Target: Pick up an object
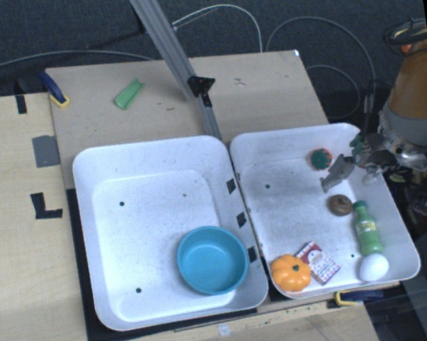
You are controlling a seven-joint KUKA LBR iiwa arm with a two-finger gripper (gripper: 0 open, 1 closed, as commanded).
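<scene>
Bench [20,258]: pale wood-grain top with scattered black tape marks and a grey square patch on the left side. A tan board [265,90] lies under the far part of the bins. Beyond the bench, dark blue-grey carpet, with thin pale cables looping across it at the top. A grey metal pole [161,34] slants down from the top edge and ends at a black clamp near the seam between the bins. A small green block [128,94] lies on the tan board, and a blue and yellow clip [54,90] sits at the board's far left corner.

Two shallow white bins sit side by side, rounded corners, matte plastic lightly speckled with grey scuffs. Left bin [124,211]: one round blue bowl [212,259], smooth, sits at the near right corner.

Right bin [281,195]: objects cluster along its right and near sides. A small round teal object [321,158] lies near the far right. A brown rounded lump [340,204] sits just below mid-bin. A green bottle [367,228] with a pale cap lies beside the right wall. A white egg-shaped ball [373,267] sits in the near right corner, just below the bottle. An orange pumpkin-shaped item [292,272], ribbed, with a green stem, sits at the near wall. A flat red and white packet [320,262] lies beside it.

Gripper [335,175]: grey, reaches in from the right over the right bin, between the teal object and the brown lump. How far its jaws are parted I cannot tell, and nothing is visibly in its grasp. Orange band and grey arm body at the right edge.
</scene>
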